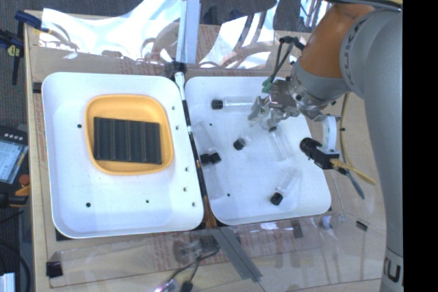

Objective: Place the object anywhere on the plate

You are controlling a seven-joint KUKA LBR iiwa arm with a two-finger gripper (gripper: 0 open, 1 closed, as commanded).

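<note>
Far left of the gripper you've got the left bin (61,147), shallow white plastic with rounded corners, holding the plate (128,135): a yellow rounded-square dish with a raised rim and a dark ribbed rectangular insert in its middle. Nothing rests on that plate. Moving toward the hand, the right bin (311,195) is the same white plastic, glossy, and carries several small clear vials with black caps. One vial (231,104) lies flat just left of the gripper, cap pointing away from it. A black cap (239,144) sits below-left of the hand, and another black piece (210,158) lies further left near the bin's inner wall. A clear vial (278,145) lies just under the gripper, hard to read against the white floor. Another capped vial (282,189) lies tilted well below the hand, near the bin's front edge. The gripper (268,113) hangs low over the upper middle of the right bin, metallic and cluttered with cables; you can't tell whether it's spread or clamped, and no object is visibly between its tips. Right of it, the arm (363,51) comes in bent, with a smooth grey shell and orange band, wrist angled down-left into the bin.
</note>
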